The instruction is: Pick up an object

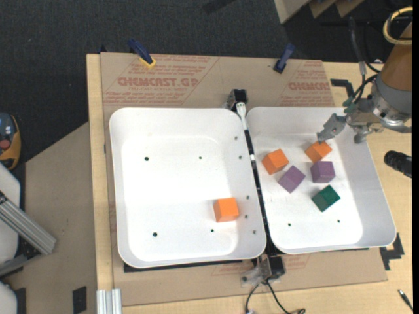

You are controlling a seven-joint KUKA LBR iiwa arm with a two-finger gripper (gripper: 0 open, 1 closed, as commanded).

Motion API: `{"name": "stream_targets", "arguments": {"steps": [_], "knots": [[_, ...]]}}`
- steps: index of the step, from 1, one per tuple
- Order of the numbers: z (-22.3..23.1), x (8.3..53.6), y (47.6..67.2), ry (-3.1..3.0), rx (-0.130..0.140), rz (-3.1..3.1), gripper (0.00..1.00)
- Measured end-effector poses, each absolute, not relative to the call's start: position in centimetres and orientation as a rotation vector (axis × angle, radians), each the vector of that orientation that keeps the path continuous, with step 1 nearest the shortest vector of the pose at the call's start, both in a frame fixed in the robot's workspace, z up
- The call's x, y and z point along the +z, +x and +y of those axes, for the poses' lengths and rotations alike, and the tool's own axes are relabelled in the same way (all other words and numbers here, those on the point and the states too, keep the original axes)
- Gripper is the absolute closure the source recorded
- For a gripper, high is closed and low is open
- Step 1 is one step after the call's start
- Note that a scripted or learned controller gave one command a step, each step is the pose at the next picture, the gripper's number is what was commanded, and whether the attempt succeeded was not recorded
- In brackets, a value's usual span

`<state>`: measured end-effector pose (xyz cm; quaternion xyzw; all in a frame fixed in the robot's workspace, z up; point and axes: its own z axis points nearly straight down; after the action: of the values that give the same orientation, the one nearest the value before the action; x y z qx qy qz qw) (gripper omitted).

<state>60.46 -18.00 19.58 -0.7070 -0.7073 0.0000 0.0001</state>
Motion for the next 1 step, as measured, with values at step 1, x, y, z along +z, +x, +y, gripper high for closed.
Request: {"name": "stream_targets", "arguments": {"steps": [1], "knots": [[-14.94, 8.36, 57.32, -2.222, -0.002, -2.227, 0.0]]}}
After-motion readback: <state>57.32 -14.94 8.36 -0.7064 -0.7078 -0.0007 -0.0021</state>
